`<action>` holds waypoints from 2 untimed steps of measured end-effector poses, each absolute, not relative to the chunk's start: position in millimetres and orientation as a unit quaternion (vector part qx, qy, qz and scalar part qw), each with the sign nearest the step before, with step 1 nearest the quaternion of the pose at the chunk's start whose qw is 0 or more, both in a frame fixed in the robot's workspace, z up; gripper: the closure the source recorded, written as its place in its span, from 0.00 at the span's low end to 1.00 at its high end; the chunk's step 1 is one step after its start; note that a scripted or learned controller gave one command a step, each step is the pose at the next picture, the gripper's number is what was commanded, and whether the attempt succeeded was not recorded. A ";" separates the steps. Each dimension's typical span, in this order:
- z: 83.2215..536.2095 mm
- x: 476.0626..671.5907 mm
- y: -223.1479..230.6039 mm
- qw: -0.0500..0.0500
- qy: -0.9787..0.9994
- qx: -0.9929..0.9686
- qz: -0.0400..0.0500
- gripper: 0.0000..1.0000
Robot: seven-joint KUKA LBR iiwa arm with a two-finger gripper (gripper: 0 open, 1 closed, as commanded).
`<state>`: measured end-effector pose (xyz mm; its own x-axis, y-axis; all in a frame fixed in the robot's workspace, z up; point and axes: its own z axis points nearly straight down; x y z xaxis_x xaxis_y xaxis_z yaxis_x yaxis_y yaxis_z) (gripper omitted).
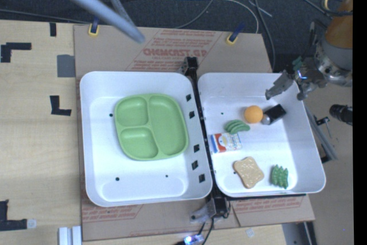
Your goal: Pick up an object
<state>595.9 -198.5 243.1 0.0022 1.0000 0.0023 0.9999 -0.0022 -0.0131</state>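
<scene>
Camera view. Left bin [92, 140]: green divided plate [152, 126]. Right bin [312, 169]: orange ball [253, 114], small black object [274, 113], green pod-like toy [236, 127], carton with red and blue print [225, 142], lettering unreadable, toast slice [248, 171], green leafy toy [279, 176]. Gripper [289, 84]: above right bin's upper right corner, fingers spread, grasping nothing. Cardboard [172, 49]: red print, partly legible "CHEMCAST".

A pale wooden bench [34, 140] carries a brown cardboard sheet [172, 49] printed with red lettering and clipped at its far edge. Two shallow white bins sit on the sheet touching side by side, the left bin [94, 181] and the right bin [312, 181].
</scene>
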 end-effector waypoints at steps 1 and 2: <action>250.3 598.4 -198.0 0.000 -0.708 -0.707 0.001 0.00; 201.0 601.9 -189.0 0.001 -0.708 -0.707 0.002 0.00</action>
<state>601.9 -189.0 201.0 -0.0016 1.0000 -0.0004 1.0000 0.0016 -0.0040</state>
